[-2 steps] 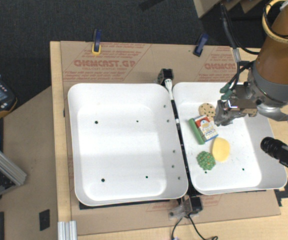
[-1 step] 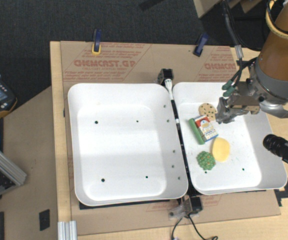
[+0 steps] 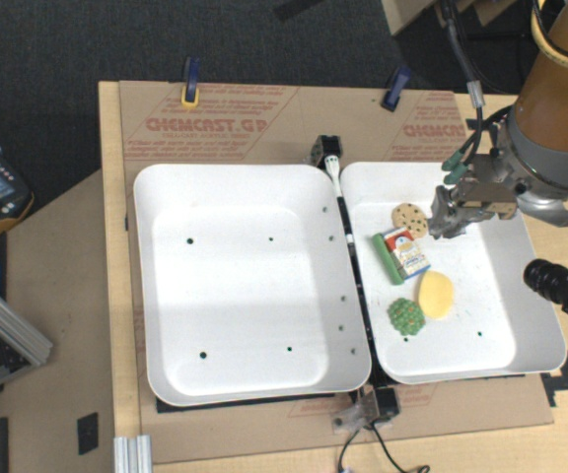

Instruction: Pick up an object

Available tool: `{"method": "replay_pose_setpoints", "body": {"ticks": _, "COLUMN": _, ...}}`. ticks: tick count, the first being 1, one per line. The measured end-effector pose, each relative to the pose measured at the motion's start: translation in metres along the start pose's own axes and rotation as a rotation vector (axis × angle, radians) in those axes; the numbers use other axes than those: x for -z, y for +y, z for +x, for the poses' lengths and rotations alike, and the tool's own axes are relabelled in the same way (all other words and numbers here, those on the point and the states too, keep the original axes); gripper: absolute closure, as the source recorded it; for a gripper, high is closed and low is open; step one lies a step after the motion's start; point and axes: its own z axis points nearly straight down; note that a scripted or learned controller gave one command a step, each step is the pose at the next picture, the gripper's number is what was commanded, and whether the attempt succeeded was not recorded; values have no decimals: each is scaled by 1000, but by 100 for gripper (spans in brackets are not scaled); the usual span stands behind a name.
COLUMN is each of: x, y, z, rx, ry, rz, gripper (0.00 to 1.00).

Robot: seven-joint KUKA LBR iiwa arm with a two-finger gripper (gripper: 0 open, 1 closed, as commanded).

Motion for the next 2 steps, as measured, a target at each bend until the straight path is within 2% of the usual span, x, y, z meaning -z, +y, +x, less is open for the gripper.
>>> {"method": "replay_pose_setpoints", "body": {"ticks": 1, "x": 10, "y": 1, "z": 0, "rx": 1, "ry": -1, "rz": -2, "gripper": 100}}
{"method": "replay_pose_setpoints", "body": {"ticks": 2, "x": -46, "y": -5, "z": -58, "rx": -7, "ry": 2, "rz": 15, "gripper": 100}}
